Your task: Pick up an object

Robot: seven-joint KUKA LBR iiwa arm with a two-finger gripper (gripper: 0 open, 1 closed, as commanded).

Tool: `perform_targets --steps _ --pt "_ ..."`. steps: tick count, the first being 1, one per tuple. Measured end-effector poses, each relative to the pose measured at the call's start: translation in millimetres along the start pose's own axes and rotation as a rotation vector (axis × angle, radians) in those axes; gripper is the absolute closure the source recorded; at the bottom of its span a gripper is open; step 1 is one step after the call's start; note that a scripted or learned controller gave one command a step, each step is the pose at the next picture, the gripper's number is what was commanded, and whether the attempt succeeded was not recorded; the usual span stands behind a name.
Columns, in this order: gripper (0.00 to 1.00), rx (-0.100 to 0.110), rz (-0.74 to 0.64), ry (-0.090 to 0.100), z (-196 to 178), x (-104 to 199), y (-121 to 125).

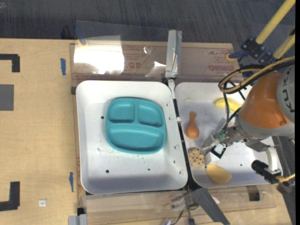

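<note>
At the near edge of the right bin, a tan oval object lies at about six o'clock. Just beyond it, toward nine o'clock, sits a round speckled cookie-like piece. The jaws hang over the bin's middle, beside the cookie; how wide they stand I cannot tell. Farther back, an orange drumstick-shaped toy rests near the bin's left wall. A yellow object lies at twelve o'clock, partly behind the arm. In the left bin, a teal divided plate lies centred on the tabletop's far side.
</note>
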State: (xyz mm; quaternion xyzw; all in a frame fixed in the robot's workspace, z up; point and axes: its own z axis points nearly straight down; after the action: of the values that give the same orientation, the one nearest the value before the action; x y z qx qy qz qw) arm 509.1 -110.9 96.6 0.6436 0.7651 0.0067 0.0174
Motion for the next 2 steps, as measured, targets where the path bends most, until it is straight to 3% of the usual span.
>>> perform_targets --steps 1,2 --pt "1.0 -0.001 -0.001 0.001 -9 0 1" --pt "1.0 0.02 -0.399 0.02 -135 29 -18"
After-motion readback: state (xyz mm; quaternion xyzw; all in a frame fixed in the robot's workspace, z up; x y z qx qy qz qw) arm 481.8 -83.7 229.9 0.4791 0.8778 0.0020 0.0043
